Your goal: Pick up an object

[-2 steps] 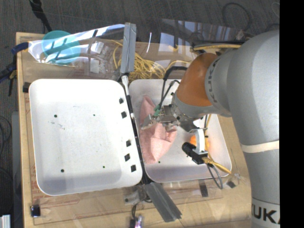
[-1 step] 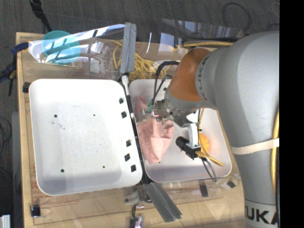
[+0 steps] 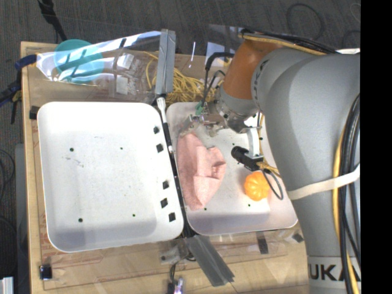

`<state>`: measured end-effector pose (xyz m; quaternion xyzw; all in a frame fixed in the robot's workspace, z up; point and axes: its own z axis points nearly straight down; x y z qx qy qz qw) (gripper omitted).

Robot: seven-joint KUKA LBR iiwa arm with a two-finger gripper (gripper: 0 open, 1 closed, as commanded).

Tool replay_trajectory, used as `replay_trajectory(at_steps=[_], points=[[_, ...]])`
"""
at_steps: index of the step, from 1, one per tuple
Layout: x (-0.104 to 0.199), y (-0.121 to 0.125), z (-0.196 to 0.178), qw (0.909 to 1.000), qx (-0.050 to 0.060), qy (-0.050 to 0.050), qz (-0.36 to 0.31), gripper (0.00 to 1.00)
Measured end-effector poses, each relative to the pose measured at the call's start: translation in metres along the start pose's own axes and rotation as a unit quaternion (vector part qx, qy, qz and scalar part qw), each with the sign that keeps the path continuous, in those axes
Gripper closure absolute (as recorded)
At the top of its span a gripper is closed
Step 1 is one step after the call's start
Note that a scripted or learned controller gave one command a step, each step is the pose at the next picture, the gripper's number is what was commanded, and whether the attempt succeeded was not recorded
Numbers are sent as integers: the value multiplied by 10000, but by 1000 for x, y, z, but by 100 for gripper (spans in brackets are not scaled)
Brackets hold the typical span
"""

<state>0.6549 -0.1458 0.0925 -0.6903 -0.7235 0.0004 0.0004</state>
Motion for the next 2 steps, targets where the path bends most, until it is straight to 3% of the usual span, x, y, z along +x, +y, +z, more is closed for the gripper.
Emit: replay_trajectory(at_steps=[1,2], points=[[25,-8,1,9997,10,-3,-259,0],[26,-8,-9,9996,22,1,-285,100]])
